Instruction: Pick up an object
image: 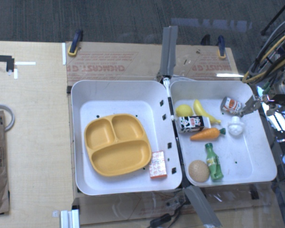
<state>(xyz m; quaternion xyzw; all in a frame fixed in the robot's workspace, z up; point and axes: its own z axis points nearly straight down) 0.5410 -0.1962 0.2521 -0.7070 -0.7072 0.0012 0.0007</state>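
White bins sit side by side on the desk. Nothing is lifted yet: the gripper (254, 103) hovers at the right bin's (256, 175) far right, beside a can (232, 106); its opening cannot be judged.

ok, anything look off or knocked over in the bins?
Nothing spilled or broken. In the right bin the green bottle and milk carton lie on their sides, and the can is tipped against the tool. In the left bin the small box lies flat by the yellow plate.
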